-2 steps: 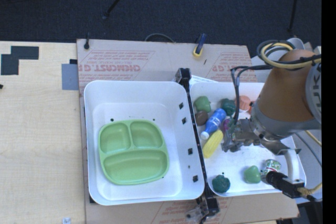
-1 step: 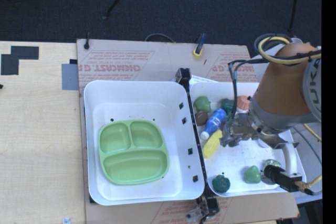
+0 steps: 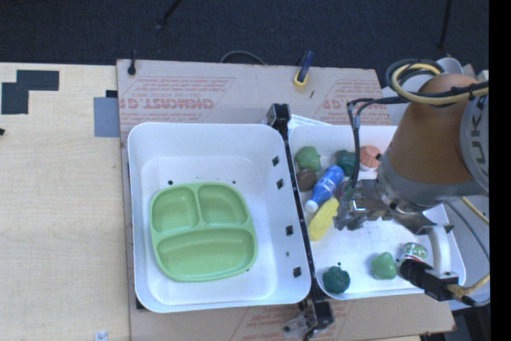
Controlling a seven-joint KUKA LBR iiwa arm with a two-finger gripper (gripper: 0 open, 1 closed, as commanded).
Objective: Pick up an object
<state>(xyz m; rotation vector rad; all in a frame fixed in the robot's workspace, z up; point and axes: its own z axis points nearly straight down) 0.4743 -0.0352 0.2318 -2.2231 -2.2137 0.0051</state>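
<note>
The right bin (image 3: 363, 271) holds a scatter of small items. A blue and white bottle (image 3: 324, 186) lies near its left wall, with a yellow banana-shaped piece (image 3: 321, 220) just below it. An olive-green lump (image 3: 307, 158) and a dark teal object (image 3: 346, 161) sit at the back, beside a pink item (image 3: 369, 156). A dark green ball (image 3: 336, 280) and a light green lump (image 3: 384, 265) rest near the front rim. My gripper (image 3: 351, 213) hangs low over the bin's middle, right of the bottle and the yellow piece, under the orange wrist band (image 3: 427, 140).
The left bin (image 3: 160, 148) carries a light green divided plate (image 3: 204, 230). A black divider (image 3: 291, 196) runs between the bins. A small metallic and green item (image 3: 414, 252) lies at the right bin's front right. A yellow and blue clamp (image 3: 303, 69) stands at the board's back edge.
</note>
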